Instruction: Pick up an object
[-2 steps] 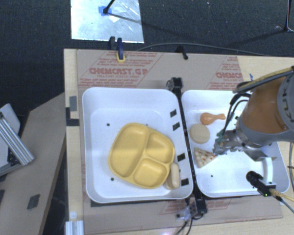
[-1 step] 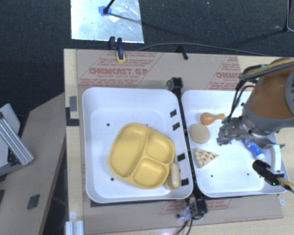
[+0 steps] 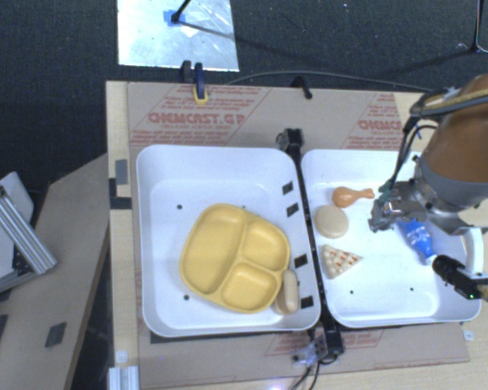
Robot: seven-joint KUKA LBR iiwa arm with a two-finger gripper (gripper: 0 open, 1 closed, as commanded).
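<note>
Where the desk [image 3: 122,218] carries them, two shallow white bins sit side by side on a brown board printed in red with "CHEMCAST GP" at its far edge, the lettering repeated at the far right corner. Beyond the far edge lies dark carpet with a shiny grey sheet [image 3: 177,21] on it.

Left bin [image 3: 159,177]: holds a yellow compartment tray [image 3: 234,257], four sections, lying flat toward the near edge. A pale tan oblong piece [image 3: 289,291] lies touching the tray's near right corner.

Right bin [image 3: 390,303]: the arm [image 3: 464,149], grey with an orange band, reaches in over the right edge. Its claw [image 3: 388,211] is low over the far right part of this bin; whether its fingers are apart or together cannot be told from this angle.

Objects in the right bin, by size:
- Blue bottle-like item [image 3: 416,239], partly transparent, lying just beside the claw on its near right side; contact cannot be confirmed.
- Round beige bun-like piece [image 3: 332,221], near the bin's left wall.
- Pizza-slice toy [image 3: 340,260], triangular, pale with red spots, just nearer than the bun.
- Orange drumstick-shaped toy [image 3: 351,195], beyond the bun, left of the claw.

A blue and yellow clamp [image 3: 198,84] grips the board's far edge.
</note>
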